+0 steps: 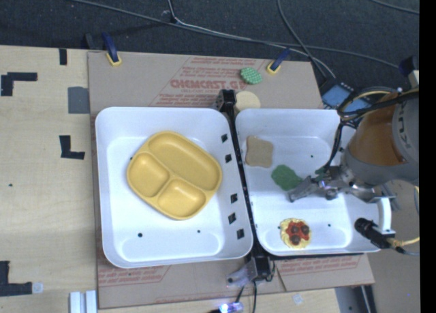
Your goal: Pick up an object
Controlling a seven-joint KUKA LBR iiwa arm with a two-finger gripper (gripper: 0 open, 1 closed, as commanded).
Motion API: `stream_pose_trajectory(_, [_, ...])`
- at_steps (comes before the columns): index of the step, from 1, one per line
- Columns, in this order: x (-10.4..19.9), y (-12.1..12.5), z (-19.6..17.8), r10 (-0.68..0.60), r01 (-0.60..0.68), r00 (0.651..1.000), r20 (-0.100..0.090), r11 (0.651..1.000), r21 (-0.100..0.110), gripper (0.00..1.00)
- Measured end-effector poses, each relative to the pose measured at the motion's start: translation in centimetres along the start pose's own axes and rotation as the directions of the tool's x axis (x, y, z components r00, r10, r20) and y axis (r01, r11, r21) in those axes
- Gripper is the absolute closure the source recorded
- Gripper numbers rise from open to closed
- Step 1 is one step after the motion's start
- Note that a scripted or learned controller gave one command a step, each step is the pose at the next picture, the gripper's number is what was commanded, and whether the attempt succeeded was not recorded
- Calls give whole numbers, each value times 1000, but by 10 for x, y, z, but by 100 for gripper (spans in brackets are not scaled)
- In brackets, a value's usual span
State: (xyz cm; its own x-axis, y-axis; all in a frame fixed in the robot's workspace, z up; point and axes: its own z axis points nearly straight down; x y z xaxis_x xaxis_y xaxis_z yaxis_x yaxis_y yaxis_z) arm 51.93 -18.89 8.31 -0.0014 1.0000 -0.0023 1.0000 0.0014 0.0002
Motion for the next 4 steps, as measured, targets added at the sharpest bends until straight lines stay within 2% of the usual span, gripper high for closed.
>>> stream_pose_trajectory(1, [-1,1,-13,1,0,1000,2,1000,-4,100])
stream_pose_trajectory(2, [3,-3,-58,0,0,1000,-2,1000,-1,100])
stream_pose_trajectory(3, [6,7,-108,-1,1,1000,-1,1000,-4,100])
stream_pose_trajectory(4, [6,8,-140,0,0,1000,-1,1000,-2,100])
